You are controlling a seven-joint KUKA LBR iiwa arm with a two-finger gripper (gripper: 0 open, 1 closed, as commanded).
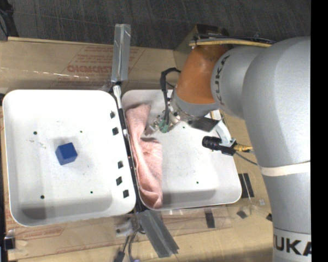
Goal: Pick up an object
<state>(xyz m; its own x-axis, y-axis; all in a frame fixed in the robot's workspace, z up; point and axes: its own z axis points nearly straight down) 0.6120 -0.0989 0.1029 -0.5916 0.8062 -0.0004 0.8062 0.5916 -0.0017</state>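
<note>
Pink cloth point(146, 157): lies crumpled in a long strip along the left wall of the right bin point(208, 192), running from that bin's far end to its near end. Likely target, judging from where the arm is working.
Why it sits so: soft and slumped against the wall and the divider point(122, 146); a bunched fold at its far end stands a little proud, the easiest place to pinch.
Jaws point(159, 125): low in the right bin, at the far end of the pink cloth, touching or just above its fold. Whether they are wide, narrow or closed on fabric I cannot tell; the wrist hides them.
Arm point(273, 108): reaches over the right bin's far-right side, orange band point(199, 78) above the pink cloth's far end.
Blue cube point(66, 153): in the left bin point(22, 108), well apart from the pink cloth, beyond the divider.
In the way: bin wall and divider clips right beside the pink cloth leave little room on that side; black cable point(167, 83) loops just by the wrist.
Worktop point(54, 59): cardboard-covered, under both bins.
</note>
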